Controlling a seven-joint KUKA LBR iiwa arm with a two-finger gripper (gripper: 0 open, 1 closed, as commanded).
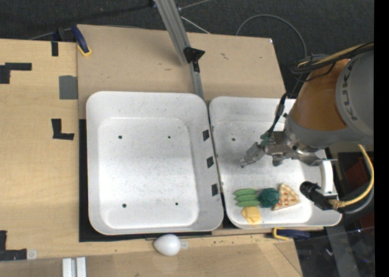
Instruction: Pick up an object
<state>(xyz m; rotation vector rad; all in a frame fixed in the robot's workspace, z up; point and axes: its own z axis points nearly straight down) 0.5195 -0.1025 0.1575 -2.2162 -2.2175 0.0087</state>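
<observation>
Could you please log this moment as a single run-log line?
gripper: over right bin, holding nothing | toys: green pods, broccoli, pizza slice, yellow piece at near edge | pick: not yet

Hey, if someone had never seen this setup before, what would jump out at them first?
Probably the grey arm with its orange band, reaching in from the right with its end effector over the right bin. Next, the bright toy food at that bin's near edge: a pizza slice, green pea pods, something dark green and a yellow piece. A white egg lies on the bench in front of the left bin.
</observation>
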